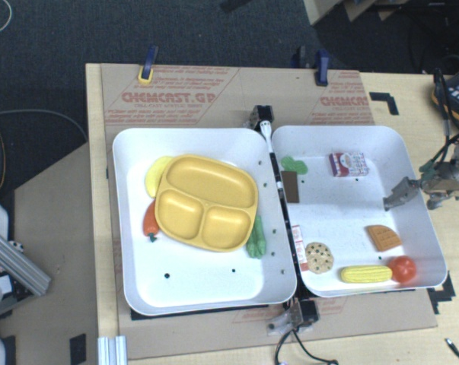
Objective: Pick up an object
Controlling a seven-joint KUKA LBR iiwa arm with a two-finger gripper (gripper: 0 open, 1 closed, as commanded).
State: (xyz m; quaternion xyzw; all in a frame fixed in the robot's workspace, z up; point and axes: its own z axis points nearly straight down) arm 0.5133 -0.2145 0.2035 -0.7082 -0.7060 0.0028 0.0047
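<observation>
My gripper (403, 194) reaches in over the right rim of the right bin (343, 139), low above its floor, with nothing visibly in it. The closest object is a tan bread slice (383, 237), a little in front of the gripper. A red tomato (403, 269) and a yellow corn cob (366, 274) lie at the bin's front right, and a chocolate-chip cookie (318, 257) sits to their left. Toward the back are a red-and-white packet (347, 163), a green piece (294, 165) and a brown block (291, 187).
The left bin (138, 280) holds a yellow divided plate (206, 202). A yellow piece (156, 175), a red pepper (151, 221) and a green vegetable (256, 240) stick out from beneath it. Clamps and cables line the bench edges.
</observation>
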